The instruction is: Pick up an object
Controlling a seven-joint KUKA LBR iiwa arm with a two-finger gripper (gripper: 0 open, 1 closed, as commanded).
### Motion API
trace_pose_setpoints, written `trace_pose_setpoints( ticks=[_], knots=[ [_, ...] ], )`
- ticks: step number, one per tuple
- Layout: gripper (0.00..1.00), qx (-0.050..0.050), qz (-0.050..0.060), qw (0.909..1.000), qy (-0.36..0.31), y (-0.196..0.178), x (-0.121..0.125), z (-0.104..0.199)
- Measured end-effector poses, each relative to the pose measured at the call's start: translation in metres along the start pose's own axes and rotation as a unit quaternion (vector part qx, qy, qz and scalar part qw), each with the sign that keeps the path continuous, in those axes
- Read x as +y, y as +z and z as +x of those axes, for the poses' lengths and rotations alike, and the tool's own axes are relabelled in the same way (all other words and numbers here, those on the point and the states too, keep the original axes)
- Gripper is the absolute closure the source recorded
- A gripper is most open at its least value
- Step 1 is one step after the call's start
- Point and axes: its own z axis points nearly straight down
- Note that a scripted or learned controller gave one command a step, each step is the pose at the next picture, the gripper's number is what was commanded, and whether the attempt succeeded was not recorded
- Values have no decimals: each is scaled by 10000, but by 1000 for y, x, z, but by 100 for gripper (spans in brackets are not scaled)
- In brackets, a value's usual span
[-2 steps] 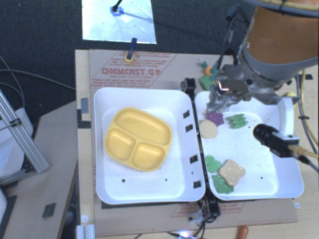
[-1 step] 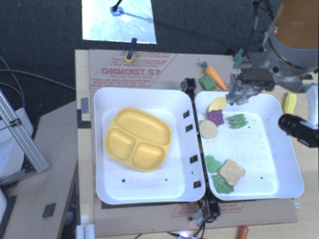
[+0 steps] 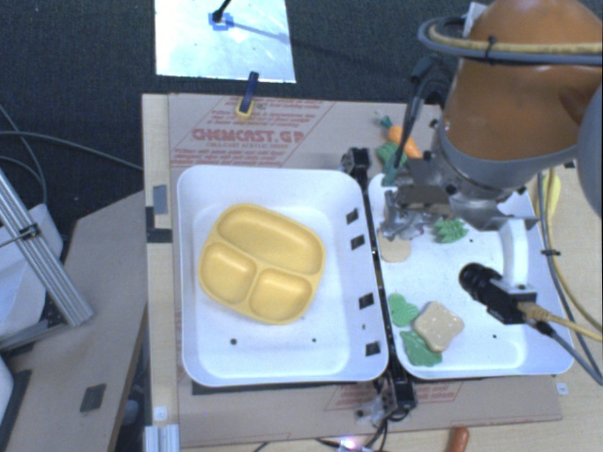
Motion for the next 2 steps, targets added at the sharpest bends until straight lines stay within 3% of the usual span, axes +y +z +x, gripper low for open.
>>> trace_pose_setpoints(
  ticks=[2],
  knots=[
    [100, 6, -31, 10000, -12, 5, 0, 24]
  ],
)
